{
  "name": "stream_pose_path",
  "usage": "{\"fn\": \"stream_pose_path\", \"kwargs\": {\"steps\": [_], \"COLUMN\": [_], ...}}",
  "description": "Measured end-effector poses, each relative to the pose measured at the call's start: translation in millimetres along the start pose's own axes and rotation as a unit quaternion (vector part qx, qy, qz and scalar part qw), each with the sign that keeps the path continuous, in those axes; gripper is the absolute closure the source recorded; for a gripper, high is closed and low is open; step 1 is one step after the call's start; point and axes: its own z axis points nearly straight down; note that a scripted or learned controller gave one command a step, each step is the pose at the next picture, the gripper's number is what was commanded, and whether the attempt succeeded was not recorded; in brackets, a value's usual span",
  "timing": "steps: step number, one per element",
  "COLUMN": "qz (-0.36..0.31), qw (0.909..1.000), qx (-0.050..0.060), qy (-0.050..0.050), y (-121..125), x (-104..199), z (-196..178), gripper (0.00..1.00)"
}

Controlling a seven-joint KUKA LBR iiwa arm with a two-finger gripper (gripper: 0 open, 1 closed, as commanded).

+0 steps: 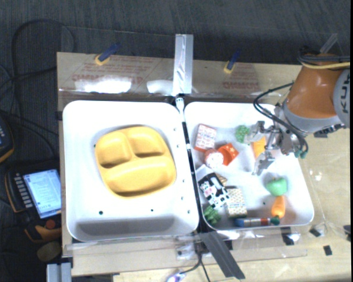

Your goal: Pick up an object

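The right bin holds several small toys. My gripper hangs low over its upper right part, under the orange wrist band. A small orange piece lies right at the gripper's left side; whether it is gripped I cannot see. A green lump sits just left of that. A green round toy lies below the gripper, with an orange carrot-like toy beneath it. Further left are a red and white toy, a pink patterned box and a black and white toy.
The left bin carries a yellow divided tray. Along the right bin's front lie a speckled box, a green leafy toy and a marker. A metal divider post stands behind the bins. Cables loop near the wrist.
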Motion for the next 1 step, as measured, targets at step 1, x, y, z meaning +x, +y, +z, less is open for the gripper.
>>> {"fn": "stream_pose_path", "kwargs": {"steps": [1], "qz": [0.111], "qw": [0.9937], "qx": [-0.001], "qy": [0.013], "y": [1.2], "x": [-21.1], "z": [14.7], "gripper": [0.00]}}
